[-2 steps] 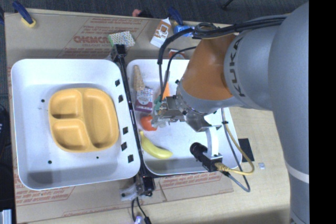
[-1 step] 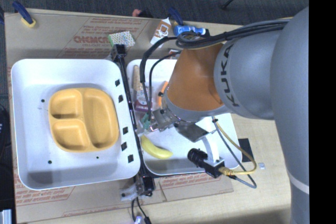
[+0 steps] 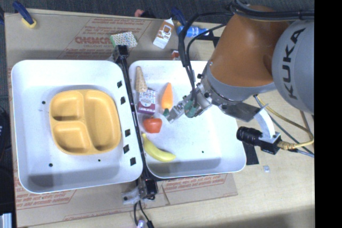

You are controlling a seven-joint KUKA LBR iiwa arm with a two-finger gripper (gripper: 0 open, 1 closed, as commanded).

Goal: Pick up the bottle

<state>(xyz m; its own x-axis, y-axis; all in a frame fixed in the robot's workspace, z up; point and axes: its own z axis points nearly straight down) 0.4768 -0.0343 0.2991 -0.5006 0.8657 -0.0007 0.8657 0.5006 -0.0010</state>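
You are looking at a job barely begun: the hand (image 3: 172,113) is hovering low in the right bin (image 3: 224,160) beside the carrot (image 3: 167,95), grip state unreadable, and I cannot pick out the bottle among the items there.

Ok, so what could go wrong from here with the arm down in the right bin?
The pincer sits right beside the carrot and tomato, so it may knock or grab one of those instead. The items crowd the left side of the right bin, leaving little room to approach.
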